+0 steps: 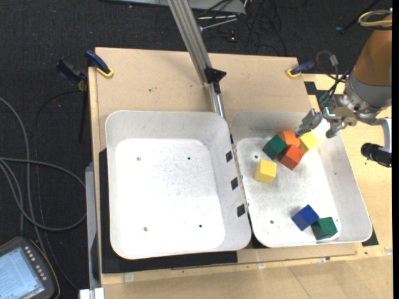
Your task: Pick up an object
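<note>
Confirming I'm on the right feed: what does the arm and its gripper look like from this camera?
The grey arm has a broad orange band above the wrist. Below sits a compact metallic gripper with two slim, pale fingers. Thin dark cables loop beside the wrist, and a tan looped cable lies above the orange section.

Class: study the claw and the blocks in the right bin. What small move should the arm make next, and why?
Probably lower the claw a little onto the yellow block just beneath it. The claw hovers at the cluster's upper right edge, holding nothing, and that block lies nearest.
</note>
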Controlling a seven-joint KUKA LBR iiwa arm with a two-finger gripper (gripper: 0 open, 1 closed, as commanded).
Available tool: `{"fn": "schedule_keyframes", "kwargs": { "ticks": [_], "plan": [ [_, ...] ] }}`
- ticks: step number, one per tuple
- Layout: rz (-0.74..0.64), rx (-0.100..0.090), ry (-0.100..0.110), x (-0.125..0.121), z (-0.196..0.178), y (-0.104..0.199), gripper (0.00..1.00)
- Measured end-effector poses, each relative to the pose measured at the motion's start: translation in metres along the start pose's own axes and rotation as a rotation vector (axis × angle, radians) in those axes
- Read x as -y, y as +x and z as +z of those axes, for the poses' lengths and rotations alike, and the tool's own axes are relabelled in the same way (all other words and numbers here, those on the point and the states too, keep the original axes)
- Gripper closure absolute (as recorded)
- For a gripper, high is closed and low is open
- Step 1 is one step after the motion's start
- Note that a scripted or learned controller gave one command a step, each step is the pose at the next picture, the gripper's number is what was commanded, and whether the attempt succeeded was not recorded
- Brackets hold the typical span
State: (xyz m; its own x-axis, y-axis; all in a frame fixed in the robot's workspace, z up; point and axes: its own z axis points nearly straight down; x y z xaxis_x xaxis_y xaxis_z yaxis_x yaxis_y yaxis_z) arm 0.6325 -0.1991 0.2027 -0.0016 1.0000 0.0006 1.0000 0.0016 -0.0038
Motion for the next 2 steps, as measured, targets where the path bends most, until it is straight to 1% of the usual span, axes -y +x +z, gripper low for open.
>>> {"fn": "schedule_keyframes", "kwargs": {
  "ticks": [1, 2],
  "plan": [
    [-0.001, 0.001, -0.003, -0.001, -0.002, 0.000, 0.00],
    [-0.002, 0.000, 0.002, -0.007, 0.059, 0.002, 0.00]
  ]
}}
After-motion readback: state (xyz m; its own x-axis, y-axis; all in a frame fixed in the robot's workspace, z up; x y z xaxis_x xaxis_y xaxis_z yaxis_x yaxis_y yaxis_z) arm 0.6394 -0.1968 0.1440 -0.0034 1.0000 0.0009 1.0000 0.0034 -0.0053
